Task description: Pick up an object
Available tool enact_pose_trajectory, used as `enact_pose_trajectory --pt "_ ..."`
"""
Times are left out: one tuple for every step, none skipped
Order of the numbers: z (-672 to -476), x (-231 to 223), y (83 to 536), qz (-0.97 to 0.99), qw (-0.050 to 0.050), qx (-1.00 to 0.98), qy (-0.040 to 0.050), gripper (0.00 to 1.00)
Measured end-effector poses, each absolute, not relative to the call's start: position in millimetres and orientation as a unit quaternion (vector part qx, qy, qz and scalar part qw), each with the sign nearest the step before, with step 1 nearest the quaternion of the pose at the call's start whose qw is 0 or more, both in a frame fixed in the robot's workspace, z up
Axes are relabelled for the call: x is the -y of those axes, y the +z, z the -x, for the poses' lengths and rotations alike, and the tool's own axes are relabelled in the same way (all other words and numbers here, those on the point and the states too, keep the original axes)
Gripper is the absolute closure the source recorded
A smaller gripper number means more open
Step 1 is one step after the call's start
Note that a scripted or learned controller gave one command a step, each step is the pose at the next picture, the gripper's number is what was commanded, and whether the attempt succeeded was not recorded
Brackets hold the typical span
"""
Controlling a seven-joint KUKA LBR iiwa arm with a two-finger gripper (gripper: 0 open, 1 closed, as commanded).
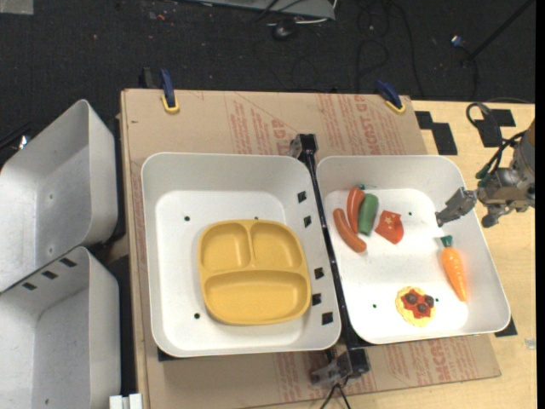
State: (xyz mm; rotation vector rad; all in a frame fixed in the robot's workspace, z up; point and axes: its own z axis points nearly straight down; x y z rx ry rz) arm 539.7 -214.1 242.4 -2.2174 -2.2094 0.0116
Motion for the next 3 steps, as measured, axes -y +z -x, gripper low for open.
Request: enact_pose_trajectory --pt "-542.3 212.9 250.0 0.707 0.0 0.707 0.0002 0.0" --pt "-544.0 205.7 188.8 0.707 0.002 0.707 0.0008 0.0" --pt "-534.4 206.7 131.1 0.708 0.002 0.707 0.001 0.0"
